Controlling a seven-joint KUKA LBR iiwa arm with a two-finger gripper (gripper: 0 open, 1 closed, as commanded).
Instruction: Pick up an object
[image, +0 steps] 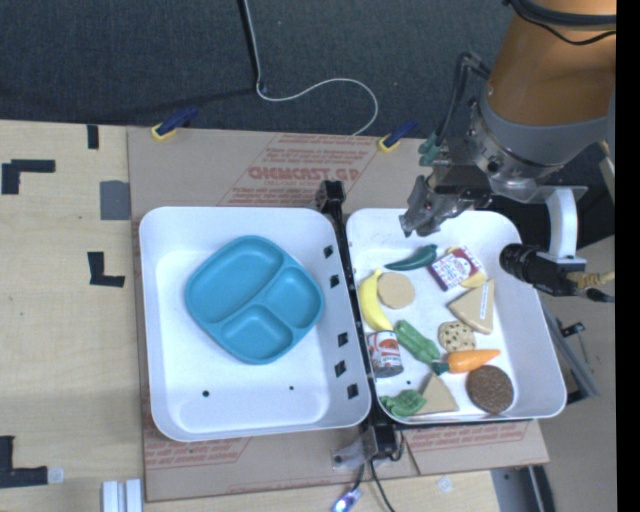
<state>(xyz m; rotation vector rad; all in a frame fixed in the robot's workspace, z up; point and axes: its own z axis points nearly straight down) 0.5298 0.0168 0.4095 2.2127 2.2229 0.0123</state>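
My gripper (421, 219) hangs over the far left part of the right bin (548, 380), with its fingers close together and nothing between them. Just below it lies a dark green pepper (410, 258). Around that in the bin lie a yellow banana (372, 302), a round tan cookie (396, 291), a purple packet (452, 268), a cheese wedge (477, 306), a green pickle (417, 341), an orange carrot (470, 360), a small can (385, 354), a chip cookie (455, 335) and a brown patty (490, 388).
The left bin (170, 400) holds a blue divided plate (254, 298). Black clips join the bins along the middle wall (347, 330). A white cable (310, 95) loops over the dark surface beyond the cardboard sheet.
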